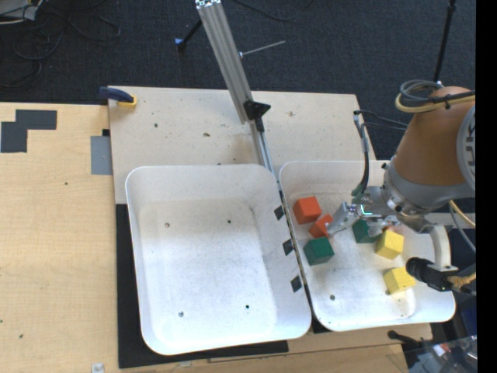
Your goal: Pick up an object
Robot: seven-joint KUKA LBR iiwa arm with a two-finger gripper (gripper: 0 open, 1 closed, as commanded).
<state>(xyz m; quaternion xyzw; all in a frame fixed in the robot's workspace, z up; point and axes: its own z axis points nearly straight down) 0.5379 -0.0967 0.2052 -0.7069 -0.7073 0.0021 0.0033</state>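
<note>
The blocks lie in the right bin (435, 313), bunched in its upper and middle part; an orange cube (307, 208) sits nearest the divider, turned a little so one corner points toward the far rim; just below and right of it a smaller orange block (321, 226) lies tilted, touching or nearly touching the gripper's tip; a green cube (318, 250) rests below both, near the bin's left wall, its edges roughly diagonal to the bin. None of these has a clear long axis, being close to cubes. The gripper (351, 211) hangs low over the bin's middle, reaching in from the right, with the small orange block just to its left and a dark green block (363, 231) directly below it, partly hidden by the metal parts; whether its jaws are parted or closed cannot be told, and no block is visibly between them. A yellow block (390, 244) lies just right of the dark green one, tipped on a diagonal; a second yellow block (399, 280) lies below it, nearer the bin's near right corner, well apart from the gripper. The left bin (147, 208) stands beside, sharing the middle edge; both rest on the table (186, 123), where a slanted aluminium post (227, 53) rises behind them.
</note>
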